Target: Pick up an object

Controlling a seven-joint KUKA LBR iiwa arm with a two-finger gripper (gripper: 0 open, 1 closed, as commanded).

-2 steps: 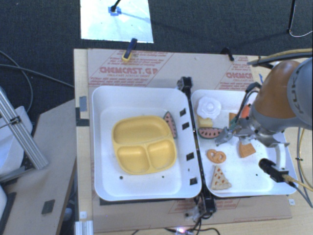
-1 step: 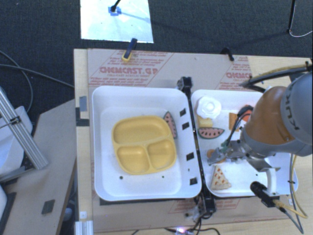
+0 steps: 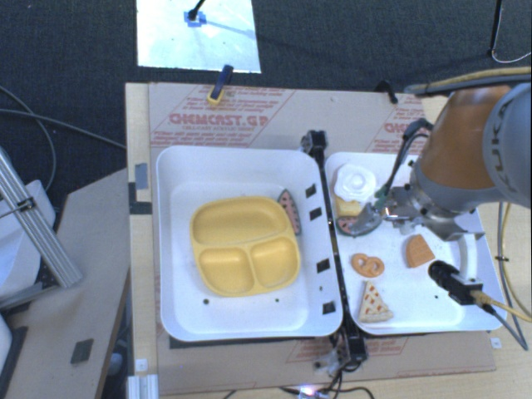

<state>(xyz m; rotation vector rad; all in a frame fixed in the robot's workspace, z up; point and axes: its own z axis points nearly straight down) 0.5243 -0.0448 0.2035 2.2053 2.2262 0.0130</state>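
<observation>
The grey arm's jaws sit low in the right white bin, just below the white-frosted toy cupcake and touching or nearly so, though whether they stand apart I cannot tell

Two white bins. One yellow divided tray, one pretzel, one pizza slice, one cupcake.

Grey/orange arm in from right, wrist angled down-left.
</observation>
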